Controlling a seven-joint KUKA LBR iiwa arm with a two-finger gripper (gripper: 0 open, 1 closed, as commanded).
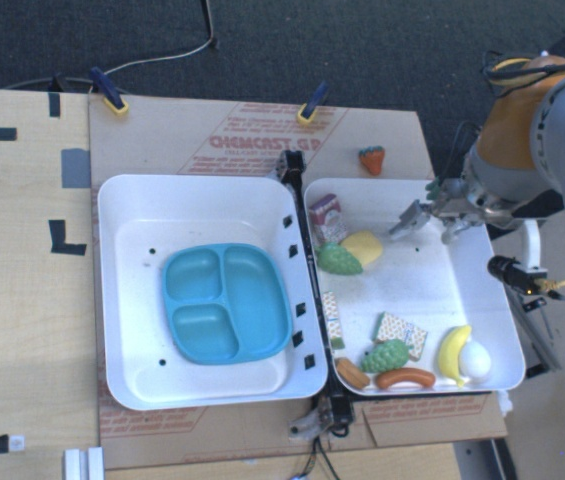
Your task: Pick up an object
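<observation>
My gripper (430, 226) hangs over the upper right part of the right bin (432, 288), its two fingers spread apart with nothing between them, so it is open. The closest objects lie to its left: a yellow lemon-like piece (365, 247), a green vegetable (339, 260) and a small pink-and-white packet (324, 211). Along the bin's near edge sit a checkered packet (402, 331), a green leafy toy (386, 354), a red sausage (405, 378), a banana (450, 350) and a white egg (474, 361).
The left bin (132, 218) holds a blue divided plate (226, 302). A strawberry toy (370, 158) lies on the cardboard behind the right bin. The black divider (300, 258) runs between the bins. A patch of bare floor in the right bin lies under the gripper.
</observation>
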